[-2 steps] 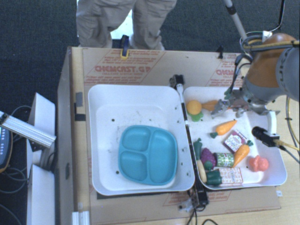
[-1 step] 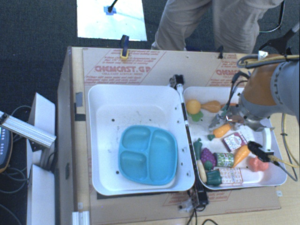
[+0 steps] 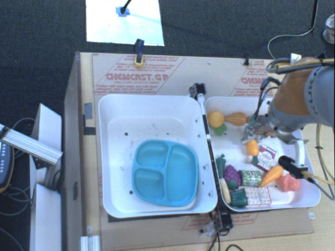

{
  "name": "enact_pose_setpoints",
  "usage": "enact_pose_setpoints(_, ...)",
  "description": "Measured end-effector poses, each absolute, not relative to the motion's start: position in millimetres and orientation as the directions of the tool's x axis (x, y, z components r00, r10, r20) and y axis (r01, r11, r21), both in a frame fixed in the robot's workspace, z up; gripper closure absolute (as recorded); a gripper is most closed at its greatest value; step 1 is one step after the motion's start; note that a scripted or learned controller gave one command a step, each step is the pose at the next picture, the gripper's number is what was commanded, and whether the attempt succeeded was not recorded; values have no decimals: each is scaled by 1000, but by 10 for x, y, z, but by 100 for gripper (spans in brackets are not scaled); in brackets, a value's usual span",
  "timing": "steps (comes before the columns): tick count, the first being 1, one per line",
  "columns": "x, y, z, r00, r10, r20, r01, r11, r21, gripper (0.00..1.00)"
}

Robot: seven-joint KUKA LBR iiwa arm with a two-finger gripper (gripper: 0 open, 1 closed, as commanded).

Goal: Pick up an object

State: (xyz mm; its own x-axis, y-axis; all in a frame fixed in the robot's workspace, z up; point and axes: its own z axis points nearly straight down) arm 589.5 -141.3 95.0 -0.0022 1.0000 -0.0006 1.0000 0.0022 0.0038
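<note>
Orange toy piece (image 3: 253,148) in right bin (image 3: 309,195), just below pincer (image 3: 250,133). Pincer state impossible to tell, nothing visibly held. Best lowered straight down, centred over piece, clear of yellow fruit (image 3: 215,119) and purple grapes (image 3: 232,175). Left bin (image 3: 112,116) holding blue tray (image 3: 165,172).

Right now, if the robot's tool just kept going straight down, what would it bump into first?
Probably the small orange toy, which lies just under the tool in the right bin. Depth is hard to judge from this slanted view, so it might touch the bin floor beside it instead.
</note>
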Motion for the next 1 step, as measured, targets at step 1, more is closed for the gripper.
enact_pose_setpoints(1, 6039, -198, 2126, -5, 1000, 2, 1000, 5, 5, 100)
